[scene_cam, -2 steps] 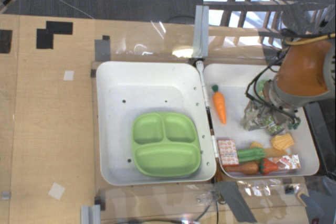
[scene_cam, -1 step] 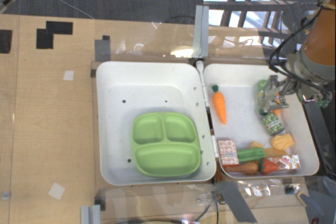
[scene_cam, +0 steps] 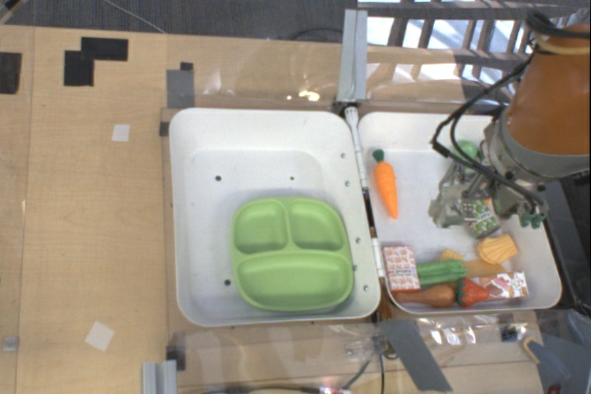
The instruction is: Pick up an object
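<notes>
The nearest candidate object, a small green-and-white packet (scene_cam: 482, 219), lies in the right bin (scene_cam: 416, 157) directly under the gripper (scene_cam: 466, 206); it looks light, thin and possibly crushable, so a grasp across its short sides seems advisable. Alternative items are the toy carrot (scene_cam: 386, 185), lying apart toward the bin's left wall and judged rigid, smooth and best held mid-body, and the cluster along the near wall: a red carton (scene_cam: 401, 268), green vegetable (scene_cam: 441, 272) and yellow piece (scene_cam: 497, 249). The arm (scene_cam: 554, 97) reaches from the right, wrist pointed down into the bin, and whether the gripper is parted or closed cannot be told
</notes>
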